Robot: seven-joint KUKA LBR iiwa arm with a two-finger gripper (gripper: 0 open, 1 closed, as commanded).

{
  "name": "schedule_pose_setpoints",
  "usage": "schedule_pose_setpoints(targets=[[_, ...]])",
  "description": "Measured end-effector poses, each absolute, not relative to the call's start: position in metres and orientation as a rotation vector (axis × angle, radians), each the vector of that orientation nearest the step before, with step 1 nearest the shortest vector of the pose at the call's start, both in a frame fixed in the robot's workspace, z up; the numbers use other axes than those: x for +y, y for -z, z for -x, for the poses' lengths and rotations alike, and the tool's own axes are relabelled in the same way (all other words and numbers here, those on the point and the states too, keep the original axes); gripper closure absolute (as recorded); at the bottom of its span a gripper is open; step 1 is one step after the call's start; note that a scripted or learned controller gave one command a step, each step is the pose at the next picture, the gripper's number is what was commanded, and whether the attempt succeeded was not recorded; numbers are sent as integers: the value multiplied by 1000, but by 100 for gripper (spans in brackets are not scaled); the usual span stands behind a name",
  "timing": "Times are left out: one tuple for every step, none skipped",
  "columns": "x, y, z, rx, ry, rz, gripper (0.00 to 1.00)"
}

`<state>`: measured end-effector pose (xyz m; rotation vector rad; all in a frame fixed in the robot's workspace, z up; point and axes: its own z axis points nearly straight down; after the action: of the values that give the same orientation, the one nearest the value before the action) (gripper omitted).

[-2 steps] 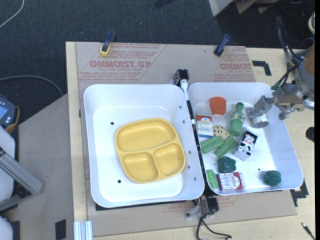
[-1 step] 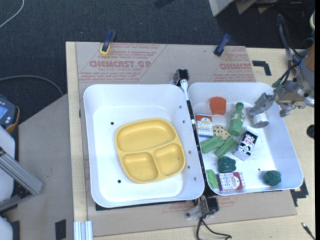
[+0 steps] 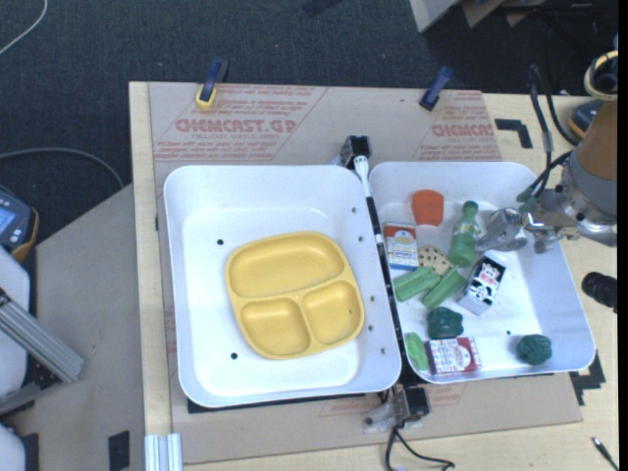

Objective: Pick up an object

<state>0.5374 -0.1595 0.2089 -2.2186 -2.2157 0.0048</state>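
Red carton (image 3: 452,355) at bin front; my gripper (image 3: 502,226) over green bottle (image 3: 464,234), grip state can't tell. Clutter tight — risk nudging neighbours, slipping off.

The arm (image 3: 601,180) came in from the right, its orange band high near the edge and the grey wrist angled down and leftward. The tool (image 3: 502,226) hung low at its end, metal fingers pointing left. From where I stood, their spread was too blurred to judge.
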Motion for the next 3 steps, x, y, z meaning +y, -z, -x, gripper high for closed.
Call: schedule_pose_setpoints(targets=[[-153, -147, -540, -2217, -5, 2216, 0], [-161, -106, -546, -2225, -1, 2229, 0], [-161, -84, -546, -2219, -3, 2219, 0]])
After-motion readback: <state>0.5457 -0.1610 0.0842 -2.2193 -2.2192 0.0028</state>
